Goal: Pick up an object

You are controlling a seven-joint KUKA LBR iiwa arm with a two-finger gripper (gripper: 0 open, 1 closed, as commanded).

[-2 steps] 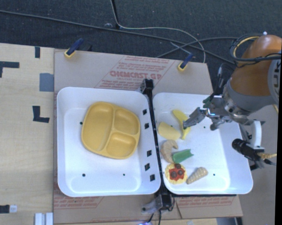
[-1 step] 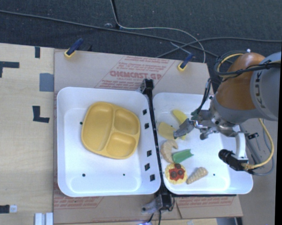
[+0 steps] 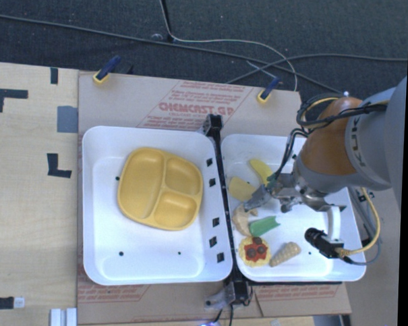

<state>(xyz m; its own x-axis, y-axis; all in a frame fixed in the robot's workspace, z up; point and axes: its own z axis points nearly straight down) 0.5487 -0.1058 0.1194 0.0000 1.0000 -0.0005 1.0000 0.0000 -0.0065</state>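
While the pincer [image 3: 262, 198] hangs low in the right bin [image 3: 348, 266], its fingers seemingly spread and gripping nothing, though the view is blurry, no pickup is done. Toy food lies close: a green piece [image 3: 263, 226] at six o'clock, a yellow piece [image 3: 241, 188] at nine.

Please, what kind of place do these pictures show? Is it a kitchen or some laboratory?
Most likely a robotics lab bench, not a kitchen. A robot arm reaches over two white bins clamped on cardboard, the food in them looks like plastic toys, such as a small pizza, and loose cables run across the floor.
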